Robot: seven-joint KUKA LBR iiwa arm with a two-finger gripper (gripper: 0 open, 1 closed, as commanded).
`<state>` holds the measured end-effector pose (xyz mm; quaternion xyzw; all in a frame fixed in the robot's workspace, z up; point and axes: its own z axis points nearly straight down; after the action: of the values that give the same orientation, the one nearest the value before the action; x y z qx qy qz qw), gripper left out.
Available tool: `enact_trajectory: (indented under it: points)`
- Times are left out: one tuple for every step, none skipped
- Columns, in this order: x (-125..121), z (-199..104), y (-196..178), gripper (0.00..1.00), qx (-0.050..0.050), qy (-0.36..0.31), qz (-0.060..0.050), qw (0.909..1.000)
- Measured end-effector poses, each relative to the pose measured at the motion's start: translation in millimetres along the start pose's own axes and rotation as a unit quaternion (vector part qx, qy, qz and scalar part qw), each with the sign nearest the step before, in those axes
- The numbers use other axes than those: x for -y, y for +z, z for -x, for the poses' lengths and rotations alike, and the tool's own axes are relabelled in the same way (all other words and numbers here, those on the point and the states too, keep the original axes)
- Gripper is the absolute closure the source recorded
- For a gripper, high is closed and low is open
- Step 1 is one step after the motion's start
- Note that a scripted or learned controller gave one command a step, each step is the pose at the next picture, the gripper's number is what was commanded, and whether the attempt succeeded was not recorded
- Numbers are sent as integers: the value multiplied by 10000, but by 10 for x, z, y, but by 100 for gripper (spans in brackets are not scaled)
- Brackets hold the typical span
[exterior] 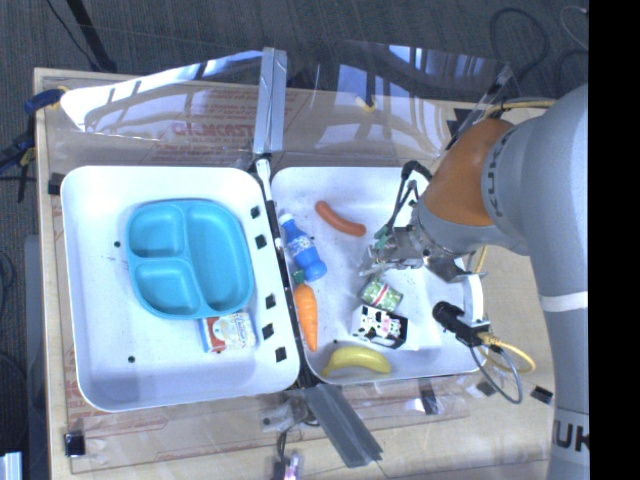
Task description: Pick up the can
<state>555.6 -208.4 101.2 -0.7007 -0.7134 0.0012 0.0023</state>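
Item: can (381, 293). Small, green and white, lying on its side in the right bin (445, 183), towards the near middle. Its long axis appears to run roughly left-far to right-near, though it is too small to be sure.

Item: gripper (393, 251). It hangs over the same bin. Whether it is apart or together cannot be told; nothing is seen held in it.

Relation: the can lies just on the near side of the gripper, a shade left of it. The two are close, and contact cannot be judged.

Neighbours: a black-and-white carton (381, 326) sits just near of the can, with a banana (356, 360) beyond that. A carrot (307, 316) lies to the left.

Judgement: the coming move is a short shift nearward, then down across the can's narrow width.
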Motion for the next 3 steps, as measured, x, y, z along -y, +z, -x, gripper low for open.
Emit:
enact_trajectory:
  points:
    - [0, 0, 0, 0, 2, -2, -1, 10000]
    - [452, -2, 101, 0, 5, 400, 17, 9992]
    - [443, -3, 4, 100, 8, 377, 17, 9993]
